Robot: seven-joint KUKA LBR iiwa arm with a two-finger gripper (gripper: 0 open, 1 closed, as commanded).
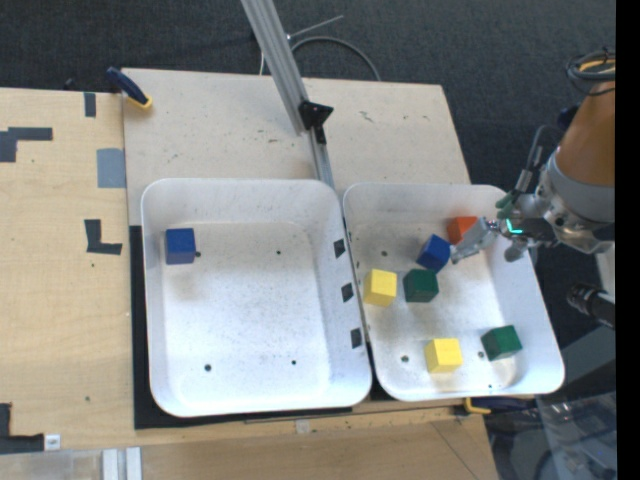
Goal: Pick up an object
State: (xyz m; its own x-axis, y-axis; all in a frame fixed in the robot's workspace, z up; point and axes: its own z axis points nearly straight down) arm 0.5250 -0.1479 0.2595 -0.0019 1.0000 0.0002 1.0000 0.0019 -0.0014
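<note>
Nearest me in the right bin [548,368] sit a yellow cube [443,354] and a dark green cube [501,342] close to the front rim, near each other but apart. Further in, a second yellow cube [381,286] lies just beside a second green cube [421,286], looks like touching or almost. Behind those, a blue cube [434,252], and just past it an orange cube [461,229], partly hidden by the hand. My hand [478,244] comes in from the right over the far right part of this bin, tip right at the gap between blue and orange; I can't tell how far open it is or if anything is between its parts, too small and blurred. Nothing looks lifted, so I judge the pick not yet made and the target probably blue or orange. Left bin [160,368] holds one blue cube [180,245] on its far left side, well apart from everything. Beyond the bins, bare worktop [210,128] with a metal rail [275,48] slanting down to the divide between the bins, and a blue-and-yellow tool [128,86] at the far left corner. Risks: blue and orange sit so close that closing there could catch both or wedge an edge and flick one away; coming down off-centre would shove the blue cube into the green one; the orange cube sits near the back wall, so the hand could clip the rim.
</note>
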